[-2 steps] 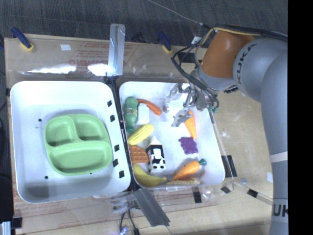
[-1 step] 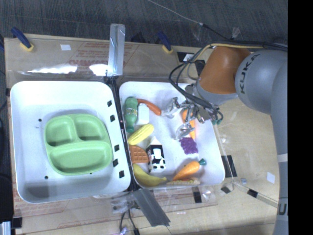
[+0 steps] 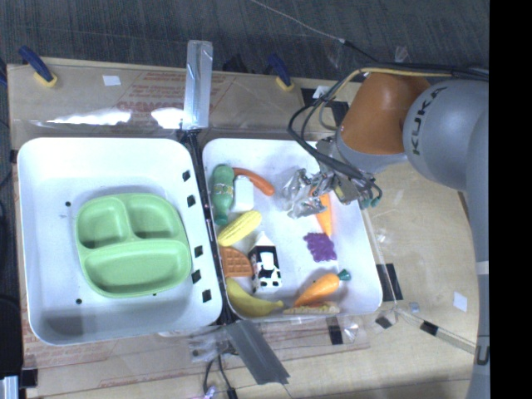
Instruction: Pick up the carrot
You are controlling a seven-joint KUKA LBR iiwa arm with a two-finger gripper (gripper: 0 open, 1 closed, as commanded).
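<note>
From the overhead camera, my hand (image 3: 309, 191) is over the far right of the right bin (image 3: 366, 260); can't tell how it's set. The carrot (image 3: 318, 288) sits near-right, beside the grapes (image 3: 319, 245). I'd come straight down across its thick middle.

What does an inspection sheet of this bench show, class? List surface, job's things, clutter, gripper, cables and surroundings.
Surface: two shallow white bins; the left bin holds a green divided plastic tray.
Job's things: orange toy carrot with green top, lying near the front of the right bin.
Clutter: yellow banana, yellow corn cob, purple grape bunch, black-and-white toy cow.
Gripper: metal two-finger gripper low over the right bin; finger state unclear.
Cables: black cables looped by the wrist.
Surroundings: blue clamps at the back edge of the bench.
</note>
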